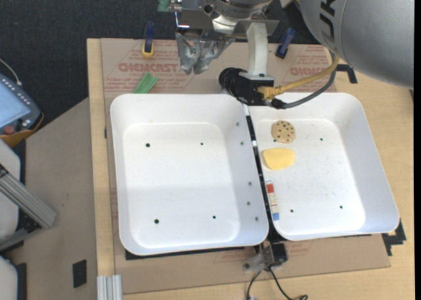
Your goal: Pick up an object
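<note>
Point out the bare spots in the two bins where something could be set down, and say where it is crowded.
The left bin shows bare floor from wall to wall. In the right bin, the right half and the near end are bare. It is crowded by the divider, where the cookie, yellow piece and small striped item lie. The gripper hangs beyond the bins.

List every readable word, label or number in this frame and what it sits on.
"UK", part of a larger word cut off at the frame edge: on the grey arm.
Red mirrored print, repeated at left and right: on the cardboard sheet; too faint and reversed to read.
Red and blue markings: on the small strip in the right bin; too small to read.
The cookie and yellow piece carry no text.
</note>
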You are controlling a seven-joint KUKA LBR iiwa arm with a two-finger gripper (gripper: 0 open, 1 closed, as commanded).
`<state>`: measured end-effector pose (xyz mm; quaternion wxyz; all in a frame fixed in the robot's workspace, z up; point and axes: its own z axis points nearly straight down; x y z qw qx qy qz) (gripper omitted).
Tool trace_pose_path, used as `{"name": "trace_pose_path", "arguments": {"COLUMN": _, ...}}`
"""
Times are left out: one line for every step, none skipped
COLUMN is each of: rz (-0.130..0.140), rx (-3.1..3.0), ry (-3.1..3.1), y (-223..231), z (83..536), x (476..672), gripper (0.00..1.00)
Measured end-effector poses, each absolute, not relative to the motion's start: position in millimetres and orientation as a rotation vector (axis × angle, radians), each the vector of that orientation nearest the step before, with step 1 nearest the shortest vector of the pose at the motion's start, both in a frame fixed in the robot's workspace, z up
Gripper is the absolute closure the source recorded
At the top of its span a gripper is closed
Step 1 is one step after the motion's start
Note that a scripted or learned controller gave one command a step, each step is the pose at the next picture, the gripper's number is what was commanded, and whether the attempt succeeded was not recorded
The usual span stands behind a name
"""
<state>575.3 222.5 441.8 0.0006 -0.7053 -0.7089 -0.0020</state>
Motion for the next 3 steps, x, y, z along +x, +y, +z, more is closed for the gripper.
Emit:
{"name": "trace_pose_path", "arguments": {"rz": -0.017, "rx": -2.218, "ry": -2.228, "y": 220, "z": 516, "x": 510.3, "gripper": 1.00}}
{"name": "trace_pose_path", "arguments": {"rz": 0.026, "rx": -2.219, "ry": -2.215, "y": 224, "z": 353, "x": 537.1, "gripper": 1.00}}
{"name": "trace_pose_path", "arguments": {"rz": 0.001, "rx": -2.216, "ry": -2.223, "y": 225, "z": 392, "x": 485.8, "gripper": 1.00}}
